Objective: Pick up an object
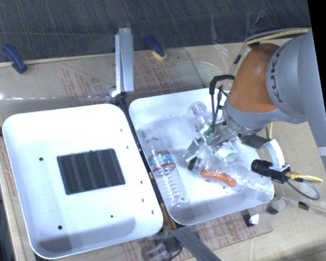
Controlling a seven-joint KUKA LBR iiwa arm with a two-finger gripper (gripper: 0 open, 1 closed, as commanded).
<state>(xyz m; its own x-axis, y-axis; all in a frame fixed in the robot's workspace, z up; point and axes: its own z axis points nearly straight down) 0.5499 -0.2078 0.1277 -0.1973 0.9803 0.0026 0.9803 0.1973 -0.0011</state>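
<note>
The right white bin [160, 116] holds a clear water bottle [166, 173] with a red and blue label, lying lengthwise by the bin's left wall. An orange-red sausage-shaped thing [219, 178] lies near the front right. A second small clear bottle [199, 112] lies toward the back, and crumpled clear plastic [231, 157] sits between them. My gripper [204, 146] is low in the bin's middle, among the clear plastic pieces and just above the orange-red thing. The clutter hides whether anything is in its grasp.
The left white bin [34, 136] holds a dark ribbed rectangular panel [90, 170] in its middle. A metal divider post [122, 59] stands behind the two bins. Blue clamps [15, 58] grip the bench's back edge. The grey arm [295, 86] covers the right bin's right side.
</note>
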